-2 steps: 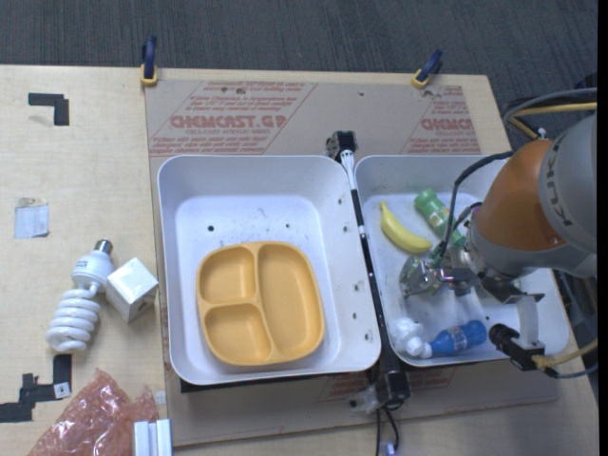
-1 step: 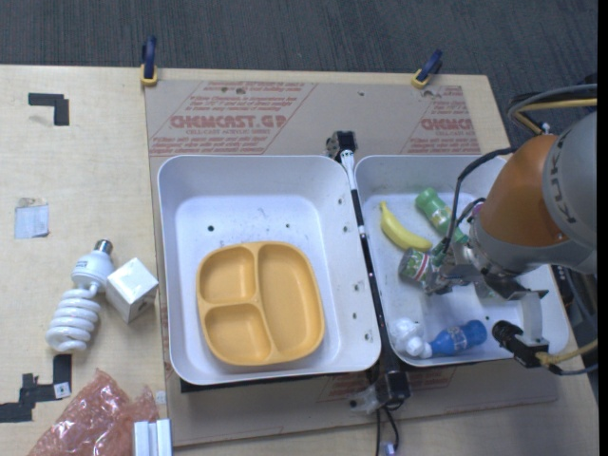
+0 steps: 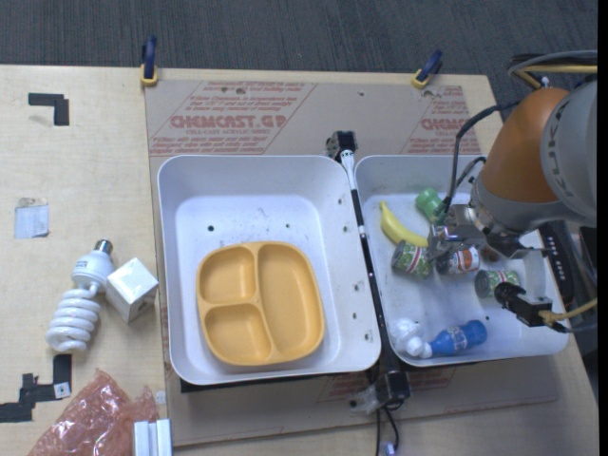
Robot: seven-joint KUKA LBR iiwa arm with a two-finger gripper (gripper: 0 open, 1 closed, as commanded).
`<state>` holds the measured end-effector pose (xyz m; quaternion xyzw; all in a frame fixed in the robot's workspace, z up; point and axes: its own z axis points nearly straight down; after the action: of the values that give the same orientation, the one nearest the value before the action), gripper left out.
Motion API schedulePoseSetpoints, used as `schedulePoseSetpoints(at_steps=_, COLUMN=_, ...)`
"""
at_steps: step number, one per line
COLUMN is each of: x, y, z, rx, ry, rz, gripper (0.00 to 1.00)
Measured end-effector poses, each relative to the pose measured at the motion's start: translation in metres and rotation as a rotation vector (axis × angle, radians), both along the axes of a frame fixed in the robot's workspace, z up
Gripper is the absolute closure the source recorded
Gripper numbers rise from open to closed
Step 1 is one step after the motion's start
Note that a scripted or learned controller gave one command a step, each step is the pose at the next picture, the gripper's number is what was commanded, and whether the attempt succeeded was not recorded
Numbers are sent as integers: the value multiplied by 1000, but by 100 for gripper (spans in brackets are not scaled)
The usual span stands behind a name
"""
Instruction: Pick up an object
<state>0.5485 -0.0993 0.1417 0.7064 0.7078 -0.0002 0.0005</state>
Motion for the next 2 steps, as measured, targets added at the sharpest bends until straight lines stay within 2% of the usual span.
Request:
schedulePoseSetpoints(at_steps=1, x=39, y=-123, z=24, rx=-1, ry=-1, rz=0, gripper=100)
schedulePoseSetpoints(at_steps=2, x=39, y=-123, z=24, rx=-1, ry=-1, rz=0, gripper=0)
